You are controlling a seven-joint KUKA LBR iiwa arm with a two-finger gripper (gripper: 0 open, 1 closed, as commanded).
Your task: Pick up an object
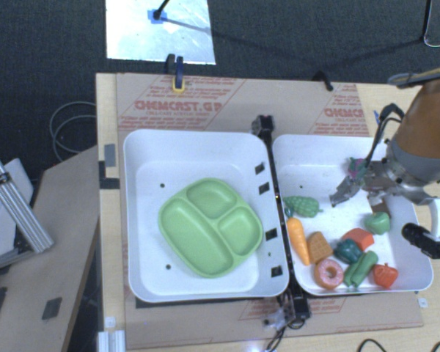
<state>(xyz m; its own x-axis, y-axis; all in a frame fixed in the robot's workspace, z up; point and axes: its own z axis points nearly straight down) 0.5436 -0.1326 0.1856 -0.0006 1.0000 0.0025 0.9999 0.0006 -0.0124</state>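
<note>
Nearest to me, along the front edge of the right bin [425, 273], I see the toys in a tight heap: a donut [328, 273], a red tomato [385, 274], a green cucumber [360, 268], a teal piece [347, 251] and a red piece [359, 237]. A bit further back lie the carrot [298, 240] with an orange block [320, 245] touching it, and a green pepper [378, 222] just under the arm. Further again, the bumpy green vegetable [301, 207] lies alone near the divider.

The gripper [346, 191] hangs over the middle of the right bin, tilted toward the divider. I cannot tell how far it is open, and I see nothing held in it.

For a good pick, I think I should choose the bumpy green vegetable: it is close to the gripper and apart from its neighbours, so the tool can come down on both sides without pushing other toys. The heap at the front is too crowded for a clean descent.

The divider wall is near to this vegetable, so I must watch this side. The back part of the right bin is bare and gives room. The left bin [143, 152] holds a green tray [210, 227].
</note>
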